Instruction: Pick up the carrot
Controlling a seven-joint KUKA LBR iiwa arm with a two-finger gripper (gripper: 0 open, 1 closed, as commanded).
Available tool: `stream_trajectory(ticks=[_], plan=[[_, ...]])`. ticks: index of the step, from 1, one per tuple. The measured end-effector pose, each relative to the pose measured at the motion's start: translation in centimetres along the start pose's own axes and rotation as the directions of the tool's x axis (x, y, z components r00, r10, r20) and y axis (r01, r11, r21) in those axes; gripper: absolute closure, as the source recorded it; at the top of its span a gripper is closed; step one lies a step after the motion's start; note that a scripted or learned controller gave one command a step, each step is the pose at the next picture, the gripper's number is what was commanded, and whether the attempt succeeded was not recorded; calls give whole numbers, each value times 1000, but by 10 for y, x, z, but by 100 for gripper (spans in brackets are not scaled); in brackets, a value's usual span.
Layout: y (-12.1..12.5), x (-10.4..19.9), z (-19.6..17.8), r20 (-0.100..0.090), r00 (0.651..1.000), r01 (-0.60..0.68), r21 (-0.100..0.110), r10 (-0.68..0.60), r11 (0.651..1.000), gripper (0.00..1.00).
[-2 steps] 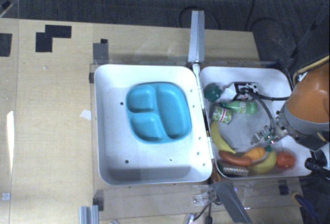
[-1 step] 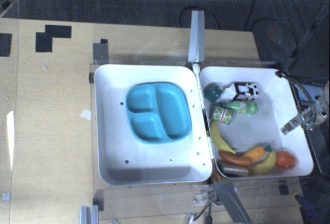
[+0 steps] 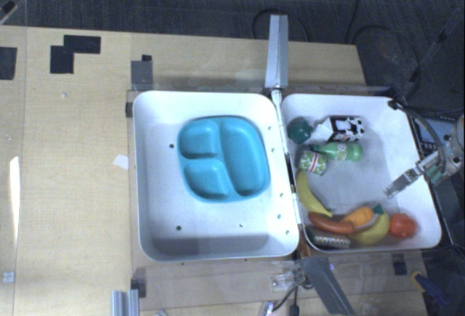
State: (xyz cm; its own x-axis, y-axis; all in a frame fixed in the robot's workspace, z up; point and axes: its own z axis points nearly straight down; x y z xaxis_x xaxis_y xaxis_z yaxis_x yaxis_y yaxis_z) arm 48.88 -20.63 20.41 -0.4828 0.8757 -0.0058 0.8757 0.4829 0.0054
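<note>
The carrot (image 3: pixel 359 217), orange and small with a green top, lies near the front of the right bin (image 3: pixel 378 107). It rests between a red-brown sausage (image 3: pixel 328 222) and a yellow fruit (image 3: pixel 371 232). My gripper (image 3: pixel 398 185) reaches in from the right edge, over the bin's right side. It hovers up and to the right of the carrot, apart from it, and nothing shows in its grasp.
A red tomato (image 3: pixel 403 225) sits right of the carrot, and a banana (image 3: pixel 308 193) lies along the left wall. Farther back are a can (image 3: pixel 313 162), a green bottle (image 3: pixel 341 152), a teal ball (image 3: pixel 298 130) and a black-and-white toy (image 3: pixel 344 126). The left bin (image 3: pixel 152 184) holds a blue divided plate (image 3: pixel 221 157).
</note>
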Motion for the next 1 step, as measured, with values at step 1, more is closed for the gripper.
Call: stream_trajectory(ticks=[1], plan=[[34, 59, 114, 3, 965, 262, -3, -262, 965, 0]])
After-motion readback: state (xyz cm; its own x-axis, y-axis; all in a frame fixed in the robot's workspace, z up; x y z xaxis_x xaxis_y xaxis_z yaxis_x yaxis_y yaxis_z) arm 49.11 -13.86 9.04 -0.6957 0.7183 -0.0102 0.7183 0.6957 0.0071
